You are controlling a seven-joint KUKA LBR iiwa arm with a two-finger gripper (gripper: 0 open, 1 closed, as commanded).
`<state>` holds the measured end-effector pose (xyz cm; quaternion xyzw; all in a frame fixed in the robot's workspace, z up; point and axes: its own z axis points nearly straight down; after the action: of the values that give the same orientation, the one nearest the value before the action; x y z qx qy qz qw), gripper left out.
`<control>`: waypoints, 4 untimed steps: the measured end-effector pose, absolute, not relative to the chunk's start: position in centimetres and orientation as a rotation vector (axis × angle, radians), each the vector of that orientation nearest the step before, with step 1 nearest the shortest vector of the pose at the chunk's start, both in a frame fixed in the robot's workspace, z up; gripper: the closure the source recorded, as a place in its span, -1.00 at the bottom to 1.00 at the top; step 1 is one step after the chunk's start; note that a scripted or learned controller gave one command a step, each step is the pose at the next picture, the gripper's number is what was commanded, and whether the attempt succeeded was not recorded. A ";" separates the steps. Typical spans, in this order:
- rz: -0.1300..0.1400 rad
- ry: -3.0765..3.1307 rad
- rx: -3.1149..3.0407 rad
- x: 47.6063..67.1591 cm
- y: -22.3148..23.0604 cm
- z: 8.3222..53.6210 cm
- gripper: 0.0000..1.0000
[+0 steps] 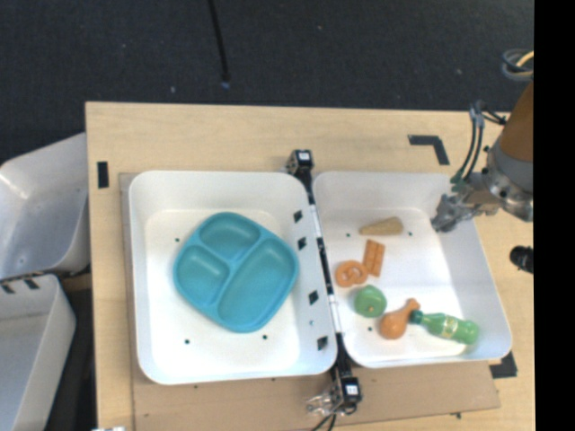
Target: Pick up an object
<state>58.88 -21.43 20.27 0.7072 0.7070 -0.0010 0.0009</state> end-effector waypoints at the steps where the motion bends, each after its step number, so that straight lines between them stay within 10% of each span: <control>1: -0.001 2.225 2.216 58.0 -16.5 19.9 1.00; 4: 0.003 2.231 2.214 54.6 -0.9 24.6 1.00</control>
<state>54.59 -0.95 24.55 0.7045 0.7097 0.0008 -0.0007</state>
